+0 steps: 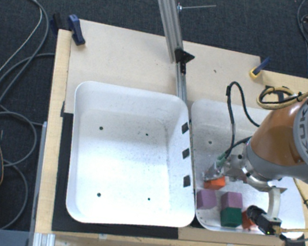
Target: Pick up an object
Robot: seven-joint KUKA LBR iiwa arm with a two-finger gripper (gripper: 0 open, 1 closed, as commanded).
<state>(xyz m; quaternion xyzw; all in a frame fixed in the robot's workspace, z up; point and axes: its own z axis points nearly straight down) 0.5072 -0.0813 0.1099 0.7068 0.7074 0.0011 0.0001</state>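
Observation:
My gripper (215, 172) is low in the right bin (206, 128), near its left wall, with the grey and orange arm (282, 141) coming in from the right. An orange block (214, 183) lies directly under the gripper's tip, touching or nearly touching it. I cannot tell whether the gripper holds it. Just in front lie a purple block (206, 199) and a second purple block (232, 199). A green block (231, 217) sits by the bin's front rim, with a small red piece (247, 222) to its right.
The left bin (87, 102) stands beside the right one, divided from it by a wall with black clips (186, 153). A slanted metal rail (171, 20) runs from the top to the bins' junction. Cables (234, 112) loop over the right bin's back.

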